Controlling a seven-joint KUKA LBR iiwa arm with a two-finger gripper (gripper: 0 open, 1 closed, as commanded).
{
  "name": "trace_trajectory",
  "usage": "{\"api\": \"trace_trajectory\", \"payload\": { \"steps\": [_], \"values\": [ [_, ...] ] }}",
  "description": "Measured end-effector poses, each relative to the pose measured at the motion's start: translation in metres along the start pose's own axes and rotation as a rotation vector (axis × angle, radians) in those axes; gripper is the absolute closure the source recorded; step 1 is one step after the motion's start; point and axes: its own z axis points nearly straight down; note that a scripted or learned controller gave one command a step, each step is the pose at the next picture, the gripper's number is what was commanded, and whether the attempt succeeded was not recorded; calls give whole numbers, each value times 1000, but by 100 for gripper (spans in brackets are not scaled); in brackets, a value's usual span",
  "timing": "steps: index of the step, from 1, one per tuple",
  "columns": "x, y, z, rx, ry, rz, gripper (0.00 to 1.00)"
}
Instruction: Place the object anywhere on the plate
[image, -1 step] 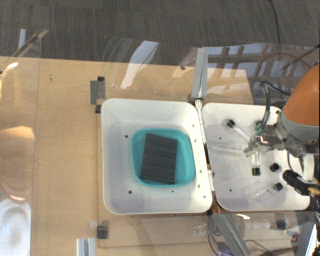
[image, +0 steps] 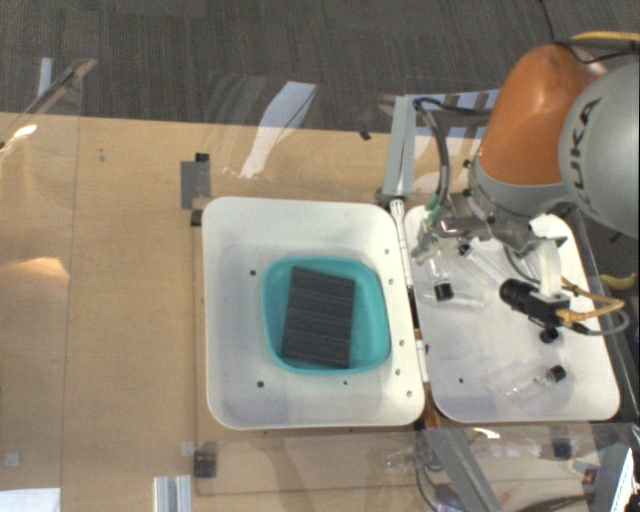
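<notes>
Teal square plate (image: 372, 325) sits in the left white bin (image: 232, 385) on the tan table (image: 100, 300), with the dark grey ribbed rectangular block (image: 320, 317) lying flat on its middle. Over the right white bin's (image: 600, 392) upper-left corner hangs the gripper (image: 430, 243); whether its jaws are apart or together cannot be told

Left bin (image: 230, 400): the plate (image: 375, 320) sits mid-bin, and the block (image: 320, 317) covers most of it. You have bare teal around the block, widest at 3 o'clock. White floor is open around the plate, tightest at 3. Right bin (image: 590, 400): the arm (image: 540, 110) overhangs 12 o'clock. Small black pieces lie at 9 (image: 441, 291) and 5 (image: 556, 373). Floor is bare at 7.
</notes>
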Motion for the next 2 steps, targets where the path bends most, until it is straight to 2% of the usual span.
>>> {"api": "trace_trajectory", "payload": {
  "steps": [1,2],
  "values": [
    [59,-10,68,4,2,-184,100],
    [58,-10,68,4,2,-184,0]
  ]
}}
